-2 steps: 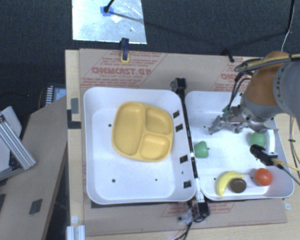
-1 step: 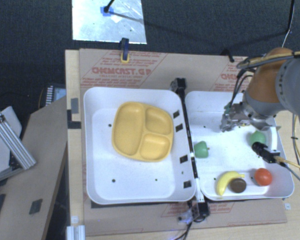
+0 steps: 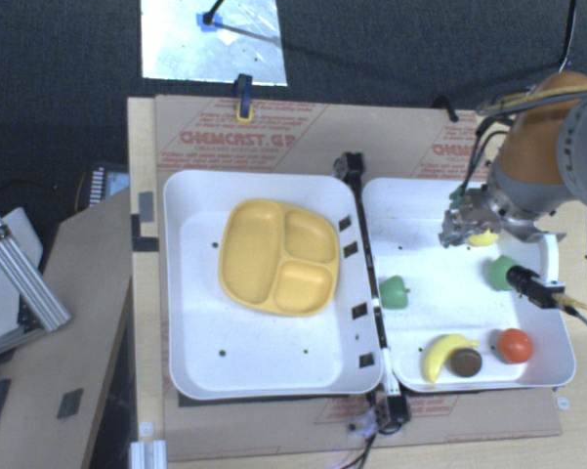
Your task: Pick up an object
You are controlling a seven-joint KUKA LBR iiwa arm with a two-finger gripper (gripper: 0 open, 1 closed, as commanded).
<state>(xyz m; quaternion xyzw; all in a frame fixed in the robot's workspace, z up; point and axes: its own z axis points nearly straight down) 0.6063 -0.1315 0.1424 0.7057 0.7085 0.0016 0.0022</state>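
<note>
The gripper (image 3: 461,231), its spread hard to tell, sits beside a small yellow object (image 3: 483,238), probably a light, hard, smooth toy best pinched across its middle.

yellow object (image 3: 483,238): mostly hidden under gripper (image 3: 459,231) | arm (image 3: 557,145): cut by right edge | fingers: too small to tell

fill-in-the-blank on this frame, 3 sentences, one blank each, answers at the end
1. The yellow divided plate lies in the ____ bin.
2. The brown object touches the ____.
3. The gripper is over the ____ bin, beside a small yellow object.

Missing words: left; banana; right
</note>
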